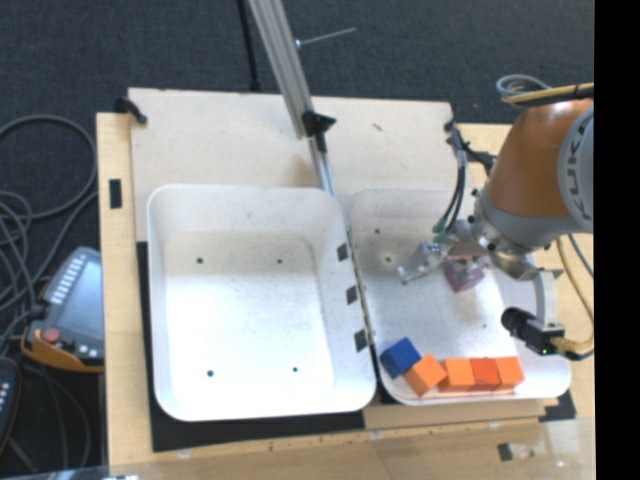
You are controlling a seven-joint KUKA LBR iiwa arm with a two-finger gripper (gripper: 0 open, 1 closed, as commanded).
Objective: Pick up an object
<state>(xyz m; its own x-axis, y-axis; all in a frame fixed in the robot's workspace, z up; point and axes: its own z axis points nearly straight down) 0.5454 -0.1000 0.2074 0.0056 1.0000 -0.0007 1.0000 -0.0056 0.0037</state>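
A small purple block (463,273) sits in the right bin (400,218), in its upper right part, directly beneath the wrist of the arm (535,183) and partly covered by it. The gripper (425,261) lies just to the left of this block, low over the bin floor, its metal fingers (412,268) pointing left and slightly downward; whether they are spread or closed cannot be told at this size, and nothing is seen between them.

The arm enters from the right edge — its orange band uppermost, the grey wrist below it — and bends down into the right bin, hiding that bin's right wall. Cables run from the wrist up toward the bench's back edge.

Along the near rim of the right bin lies a row of blocks: a blue block (400,355) at the left end, turned at an angle, then orange blocks (468,373) set side by side and touching — well apart from the gripper.

The left bin (160,268) stands beside the right one, the two rims touching along the middle. An aluminium post (285,53) rises at a slant from behind the bins.
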